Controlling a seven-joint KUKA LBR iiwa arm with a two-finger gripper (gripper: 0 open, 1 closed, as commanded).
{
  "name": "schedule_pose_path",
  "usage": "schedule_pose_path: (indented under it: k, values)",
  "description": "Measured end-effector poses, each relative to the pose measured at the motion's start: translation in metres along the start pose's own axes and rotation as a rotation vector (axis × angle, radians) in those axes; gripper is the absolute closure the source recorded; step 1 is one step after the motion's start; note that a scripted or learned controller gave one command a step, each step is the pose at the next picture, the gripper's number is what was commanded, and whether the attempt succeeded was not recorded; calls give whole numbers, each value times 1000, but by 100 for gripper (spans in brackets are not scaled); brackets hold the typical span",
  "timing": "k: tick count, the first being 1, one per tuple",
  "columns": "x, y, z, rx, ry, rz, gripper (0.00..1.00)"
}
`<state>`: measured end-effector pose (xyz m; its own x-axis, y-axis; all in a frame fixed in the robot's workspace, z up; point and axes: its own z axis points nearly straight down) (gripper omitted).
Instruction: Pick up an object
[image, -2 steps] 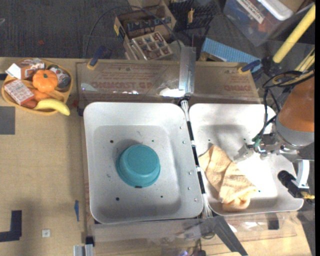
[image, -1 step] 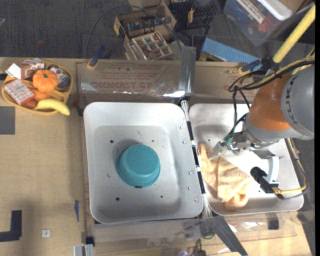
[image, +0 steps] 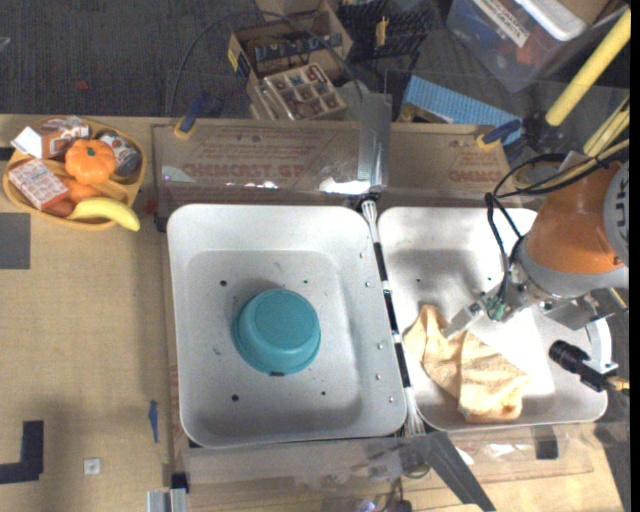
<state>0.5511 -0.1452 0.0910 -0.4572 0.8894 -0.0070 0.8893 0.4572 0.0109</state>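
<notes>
Down in the right bin (image: 440, 235) the gripper (image: 478, 312) hangs at the upper edge of a crumpled tan cloth (image: 472, 368); its grasp cannot be told. Leftward, a teal bowl (image: 278, 330) lies upside down mid left bin (image: 200, 240).

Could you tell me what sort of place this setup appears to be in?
Most likely a robotics lab bench for grasping trials. Two white bins sit side by side under a fixed camera, the grey arm's gripper works over a cloth, and cables and boxes clutter the floor behind.
</notes>
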Motion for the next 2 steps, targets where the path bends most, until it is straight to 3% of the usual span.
schedule_pose_path:
  k: [1, 2]
  values:
    - [20, 56, 0, -3, 0, 29, 0]
    - [53, -14, 0, 0, 2, 54, 0]
